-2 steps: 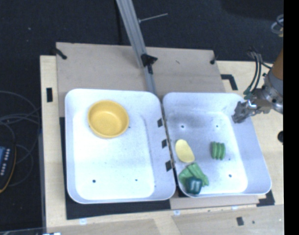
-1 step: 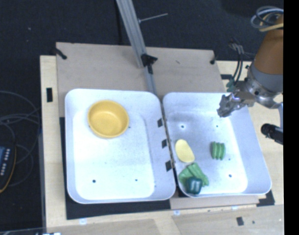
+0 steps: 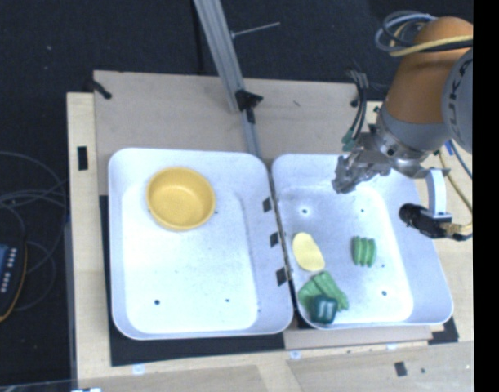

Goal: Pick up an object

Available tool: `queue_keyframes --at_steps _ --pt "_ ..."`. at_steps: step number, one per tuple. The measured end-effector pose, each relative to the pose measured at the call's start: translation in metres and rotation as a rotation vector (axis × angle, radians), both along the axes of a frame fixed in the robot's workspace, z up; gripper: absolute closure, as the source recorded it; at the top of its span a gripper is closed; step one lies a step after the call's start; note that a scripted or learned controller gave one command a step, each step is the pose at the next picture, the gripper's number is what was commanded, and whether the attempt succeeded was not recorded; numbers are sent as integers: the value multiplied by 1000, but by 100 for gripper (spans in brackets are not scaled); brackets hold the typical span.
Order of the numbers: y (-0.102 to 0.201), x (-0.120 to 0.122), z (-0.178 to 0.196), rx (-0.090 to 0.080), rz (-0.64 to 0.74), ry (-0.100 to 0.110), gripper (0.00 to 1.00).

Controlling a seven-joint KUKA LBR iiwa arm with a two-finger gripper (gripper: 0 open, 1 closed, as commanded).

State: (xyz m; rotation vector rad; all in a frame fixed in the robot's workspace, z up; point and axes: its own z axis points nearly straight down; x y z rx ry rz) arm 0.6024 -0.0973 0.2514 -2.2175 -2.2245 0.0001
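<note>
Below claw point(image 3: 345, 181), green pepper point(image 3: 363, 251) lying apart, in right bin point(image 3: 412, 300)

Glossy yellow plastic bowl point(image 3: 181, 198) in a matt, speckled white bin point(image 3: 192, 300).

No text, label, brand, number or sign can be read anywhere in the camera view. Part of a dark letter shows on the grey arm segment point(image 3: 461, 96) at the right edge, but it is cut off and illegible. The handheld control pendant point(image 3: 2, 274) at the left edge has a lit bluish screen, too small and blurred to read.
</note>
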Motion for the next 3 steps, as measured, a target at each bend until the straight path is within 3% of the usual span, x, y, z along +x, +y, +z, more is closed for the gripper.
queue_keyframes --at_steps 1,3 --pt "46 7 1 1 1 -1 100" --pt "138 43 9 1 0 -1 100"
